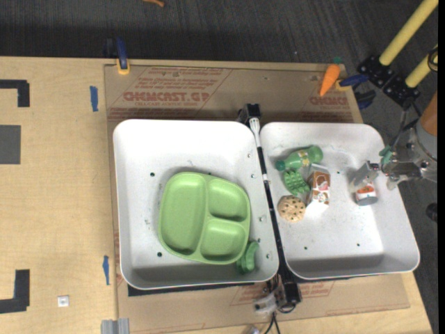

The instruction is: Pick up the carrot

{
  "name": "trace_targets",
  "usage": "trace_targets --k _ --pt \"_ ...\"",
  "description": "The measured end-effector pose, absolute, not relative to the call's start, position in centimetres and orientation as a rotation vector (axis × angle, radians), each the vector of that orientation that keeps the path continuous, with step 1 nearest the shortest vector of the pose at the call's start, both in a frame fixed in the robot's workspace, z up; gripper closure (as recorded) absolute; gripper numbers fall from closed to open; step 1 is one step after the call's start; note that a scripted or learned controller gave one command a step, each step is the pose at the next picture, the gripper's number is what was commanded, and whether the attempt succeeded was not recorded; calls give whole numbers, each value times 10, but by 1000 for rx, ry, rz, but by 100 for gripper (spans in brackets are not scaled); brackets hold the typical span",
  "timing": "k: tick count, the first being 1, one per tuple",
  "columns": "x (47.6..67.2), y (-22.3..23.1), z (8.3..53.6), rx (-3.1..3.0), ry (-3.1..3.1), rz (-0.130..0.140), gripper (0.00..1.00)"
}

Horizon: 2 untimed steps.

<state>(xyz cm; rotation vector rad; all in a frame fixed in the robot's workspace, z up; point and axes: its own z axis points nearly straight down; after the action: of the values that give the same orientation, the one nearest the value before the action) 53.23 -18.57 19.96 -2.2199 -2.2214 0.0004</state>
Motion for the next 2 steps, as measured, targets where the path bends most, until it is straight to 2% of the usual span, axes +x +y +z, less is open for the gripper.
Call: trace_targets --k 1,2 --pt "522 -94 162 -2349 -2081 1 0" --pt "504 -130 94 -2405 -2022 -1 0"
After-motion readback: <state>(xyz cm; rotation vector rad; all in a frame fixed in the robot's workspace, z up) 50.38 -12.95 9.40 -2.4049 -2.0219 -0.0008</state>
